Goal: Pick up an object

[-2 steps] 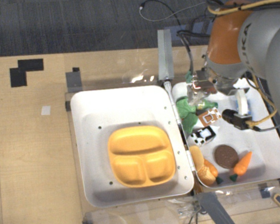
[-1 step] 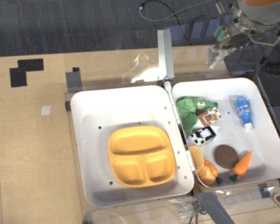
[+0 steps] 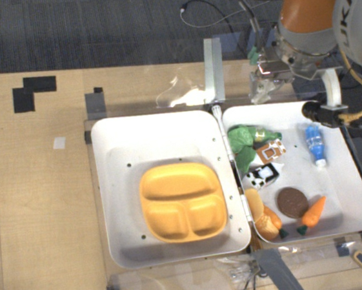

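Wide wooden bench (image 3: 39, 209) fills the left, with black tape marks near its far edge and dark grey carpet (image 3: 89, 21) beyond. On it, two white bins sit side by side: the left bin (image 3: 117, 181) carries a yellow divided tray (image 3: 183, 199) at its middle. The right bin (image 3: 348, 187) is the busy one: green leafy toy (image 3: 244, 138) at the near-left wall, a small house-shaped piece (image 3: 270, 150) and a black-and-white toy (image 3: 262, 175) just beside it, a blue bottle (image 3: 315, 145) towards the right, brown disc (image 3: 292, 202), carrot (image 3: 313, 213) and bread roll (image 3: 261, 213) along the front. The arm's gripper (image 3: 266, 80) hangs above the right bin's far edge; how far open it is, I cannot tell.
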`<state>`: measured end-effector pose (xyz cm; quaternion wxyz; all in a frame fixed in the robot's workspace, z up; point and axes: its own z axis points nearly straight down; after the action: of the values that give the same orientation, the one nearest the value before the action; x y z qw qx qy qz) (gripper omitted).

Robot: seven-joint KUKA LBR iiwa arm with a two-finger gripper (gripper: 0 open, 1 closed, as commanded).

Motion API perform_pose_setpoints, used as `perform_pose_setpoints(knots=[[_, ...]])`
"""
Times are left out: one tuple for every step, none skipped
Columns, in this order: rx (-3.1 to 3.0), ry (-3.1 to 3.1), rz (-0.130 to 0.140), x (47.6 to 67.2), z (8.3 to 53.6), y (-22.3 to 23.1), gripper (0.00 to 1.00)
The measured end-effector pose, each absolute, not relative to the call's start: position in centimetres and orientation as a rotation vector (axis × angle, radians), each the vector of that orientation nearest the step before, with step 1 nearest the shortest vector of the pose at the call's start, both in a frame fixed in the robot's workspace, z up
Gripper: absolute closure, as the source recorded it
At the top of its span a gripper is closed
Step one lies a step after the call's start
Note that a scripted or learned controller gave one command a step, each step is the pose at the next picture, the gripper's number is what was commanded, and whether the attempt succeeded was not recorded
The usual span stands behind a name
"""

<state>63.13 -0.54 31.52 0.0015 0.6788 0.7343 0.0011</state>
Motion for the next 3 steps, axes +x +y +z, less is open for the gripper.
perform_pose_setpoints(knots=[[2.4, 2.024, 0.003, 66.9, 26.5, 2.6, 1.0], [2.786, 1.447, 0.005, 66.3, 29.3, 1.8, 1.0], [2.702, 1.6, 0.004, 66.8, 26.5, 6.9, 1.0]])
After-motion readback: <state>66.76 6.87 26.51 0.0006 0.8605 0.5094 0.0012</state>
